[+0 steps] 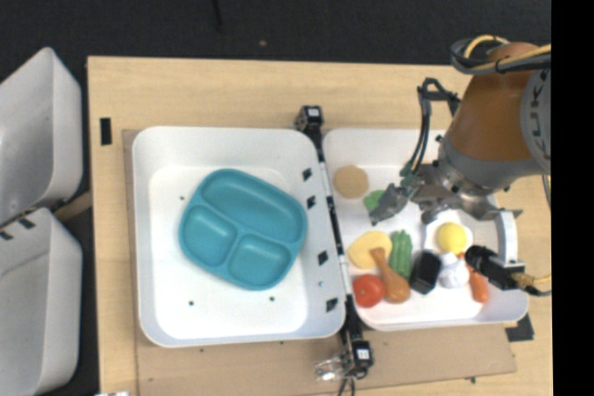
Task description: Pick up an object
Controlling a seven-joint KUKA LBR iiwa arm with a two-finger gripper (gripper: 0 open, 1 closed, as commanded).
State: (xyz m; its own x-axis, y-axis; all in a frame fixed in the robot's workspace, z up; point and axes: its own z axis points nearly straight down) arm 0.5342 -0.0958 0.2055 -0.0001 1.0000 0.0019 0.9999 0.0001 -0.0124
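Arm [497,121] cut off by the frame's right edge. It hides the right bin's [371,144] far right corner. Hand [394,199] state unreadable. Green item [375,198] beside the hand partly hidden, too small to identify.

The arm [497,121] reaches in over the tabletop's right edge, orange-banded wrist bent downward, its gripper [388,204] pointing toward the tabletop's left edge.

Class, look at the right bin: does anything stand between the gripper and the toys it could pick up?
Nothing visible does. The gripper hangs over the right bin, beside the green piece, with the tan disc and yellow piece lying uncovered nearby.
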